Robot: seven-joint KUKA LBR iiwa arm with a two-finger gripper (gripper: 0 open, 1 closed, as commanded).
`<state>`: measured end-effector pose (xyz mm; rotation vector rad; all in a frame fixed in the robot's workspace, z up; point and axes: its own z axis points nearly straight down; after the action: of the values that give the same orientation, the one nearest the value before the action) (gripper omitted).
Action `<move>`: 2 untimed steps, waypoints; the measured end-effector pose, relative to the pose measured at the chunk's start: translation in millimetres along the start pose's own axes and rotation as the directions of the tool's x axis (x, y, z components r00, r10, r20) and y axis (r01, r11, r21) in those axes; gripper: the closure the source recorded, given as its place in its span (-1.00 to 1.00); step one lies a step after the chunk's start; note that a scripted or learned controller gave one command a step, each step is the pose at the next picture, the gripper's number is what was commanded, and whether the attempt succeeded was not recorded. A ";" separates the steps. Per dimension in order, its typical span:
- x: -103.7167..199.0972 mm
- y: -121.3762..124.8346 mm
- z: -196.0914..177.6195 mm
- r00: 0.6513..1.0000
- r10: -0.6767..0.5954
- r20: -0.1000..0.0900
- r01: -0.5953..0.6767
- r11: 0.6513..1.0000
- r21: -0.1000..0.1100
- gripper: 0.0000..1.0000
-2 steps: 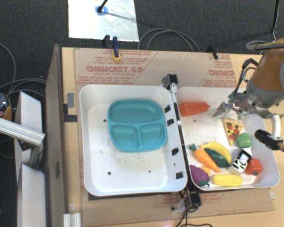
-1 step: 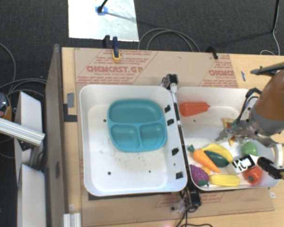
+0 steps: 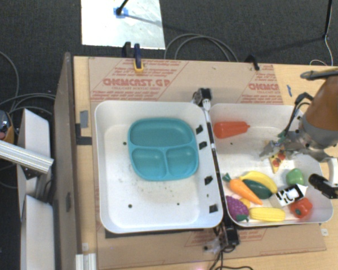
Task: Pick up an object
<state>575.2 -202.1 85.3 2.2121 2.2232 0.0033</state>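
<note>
1. Gripper (image 3: 277, 147) is hovering over the right bin (image 3: 253, 116); whether it is clenched or released, I cannot tell.
2. Candidate objects are crowding the near right corner: banana (image 3: 261, 179), carrot (image 3: 241, 188), corn (image 3: 267, 214), grapes (image 3: 237, 207).
3. Risk: crowding is inviting a glancing, failed grasp.
4. Orange pepper (image 3: 231, 129) is lying apart, far left.

A teal divided plate (image 3: 162, 149) lies in the left white bin (image 3: 110, 167), towards its far side. Both bins rest on a brown cardboard sheet (image 3: 180, 77) printed with red lettering. Beyond the sheet, a pale square panel (image 3: 129, 21) lies on the dark floor. Black cables (image 3: 203, 41) loop near the far edge, and a white rail (image 3: 19, 153) stands at the left
</note>
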 end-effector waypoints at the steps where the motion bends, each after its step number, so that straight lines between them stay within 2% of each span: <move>1: 0.6 -0.2 -10.7 1.000 0.000 -0.001 0.000 1.000 -0.001 1.00; 2: 36.2 19.5 -87.0 1.000 -0.003 0.000 0.003 1.000 -0.006 1.00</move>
<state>594.1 -165.6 172.3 2.2061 2.2239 0.0101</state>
